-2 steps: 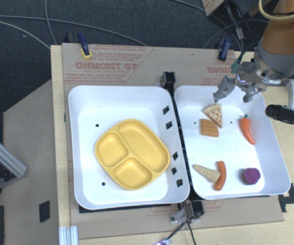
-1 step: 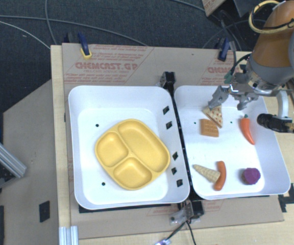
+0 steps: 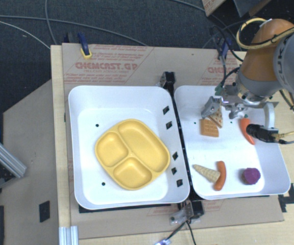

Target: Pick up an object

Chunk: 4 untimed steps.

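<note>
The gripper (image 3: 222, 107), jaws apart and holding nothing, hangs just above the waffle piece (image 3: 211, 126), which lies flat in the right bin (image 3: 269, 188), directly below the left finger.

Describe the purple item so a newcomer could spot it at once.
Start at the right-hand white bin, the one without the yellow divided plate. Go to its near right corner, where a small round purple piece lies alone. Its neighbours, a sausage and a cone, are long and orange or tan; only it is round and purple.
</note>
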Each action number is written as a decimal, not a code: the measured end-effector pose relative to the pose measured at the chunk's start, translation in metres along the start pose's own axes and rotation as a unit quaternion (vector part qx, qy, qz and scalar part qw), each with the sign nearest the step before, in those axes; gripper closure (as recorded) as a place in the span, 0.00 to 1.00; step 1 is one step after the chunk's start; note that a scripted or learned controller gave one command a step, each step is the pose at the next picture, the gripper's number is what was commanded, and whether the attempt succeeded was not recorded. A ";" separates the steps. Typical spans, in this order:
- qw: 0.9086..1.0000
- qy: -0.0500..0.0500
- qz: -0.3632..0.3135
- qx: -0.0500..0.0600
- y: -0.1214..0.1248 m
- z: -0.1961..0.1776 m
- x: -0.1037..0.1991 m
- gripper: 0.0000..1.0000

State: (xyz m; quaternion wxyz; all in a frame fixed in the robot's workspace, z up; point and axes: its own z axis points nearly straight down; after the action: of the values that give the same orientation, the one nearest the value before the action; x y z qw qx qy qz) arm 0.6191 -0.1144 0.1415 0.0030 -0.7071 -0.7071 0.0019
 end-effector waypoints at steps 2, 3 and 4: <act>1.000 -0.001 0.000 -0.005 0.002 0.038 0.000 1.00; 1.000 -0.001 0.000 -0.006 -0.004 -0.012 0.007 1.00; 1.000 -0.001 -0.001 -0.007 -0.003 -0.066 0.007 1.00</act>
State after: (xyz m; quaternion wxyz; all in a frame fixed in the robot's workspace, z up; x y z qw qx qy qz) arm 0.6166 -0.1073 0.2079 -0.0029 -0.7067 -0.7075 -0.0022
